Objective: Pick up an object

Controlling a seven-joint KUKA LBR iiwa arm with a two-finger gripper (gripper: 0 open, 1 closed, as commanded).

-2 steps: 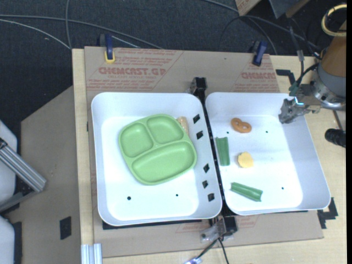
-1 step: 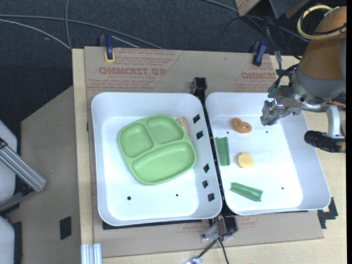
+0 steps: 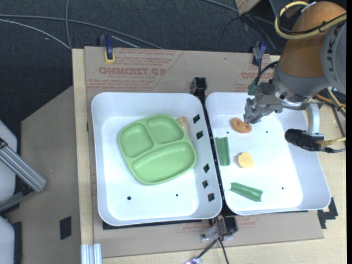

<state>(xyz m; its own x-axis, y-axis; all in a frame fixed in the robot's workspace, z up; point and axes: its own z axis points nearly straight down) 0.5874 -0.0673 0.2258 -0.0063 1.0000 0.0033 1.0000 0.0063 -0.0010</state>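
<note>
- Two white bins sit side by side on the tabletop: the left bin and the right bin.
- Nearest you in the right bin lies one green pod-shaped piece, flat on the floor and well apart from the claw.
- One small yellow piece sits a little farther back, with one upright green stick just to its left, near the divider.
- One green divided plate fills the middle of the left bin, and one tan item peeks out at its far right edge; you cannot tell what it is.
- One orange-brown round piece lies farthest back in the right bin, and it looks like the likely target.
- One claw hangs right over that piece, at or just above it; you cannot tell its opening from this angle.
- Nothing is lifted yet: every piece rests on a bin floor, so you should judge the closing and the lift as both left to do.
</note>
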